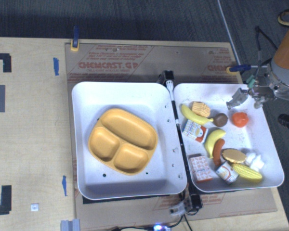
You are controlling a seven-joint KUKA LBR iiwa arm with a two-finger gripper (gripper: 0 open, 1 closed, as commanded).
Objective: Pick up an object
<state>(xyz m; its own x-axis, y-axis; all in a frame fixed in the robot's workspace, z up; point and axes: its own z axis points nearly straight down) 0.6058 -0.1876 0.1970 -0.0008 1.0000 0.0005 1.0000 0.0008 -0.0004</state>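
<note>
You are seeing the metal claw (242, 98) hovering at the right bin's (272, 150) far edge, its grip unreadable; the round, smooth orange tomato (239, 120) is lying just beside it.

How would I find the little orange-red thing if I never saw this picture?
Look at the right white bin, the one full of toy food, not the left bin with the yellow tray. Go to its far right part, just below the gripper. The small tomato lies there next to a brown ball; it is the only round orange-red piece.
</note>
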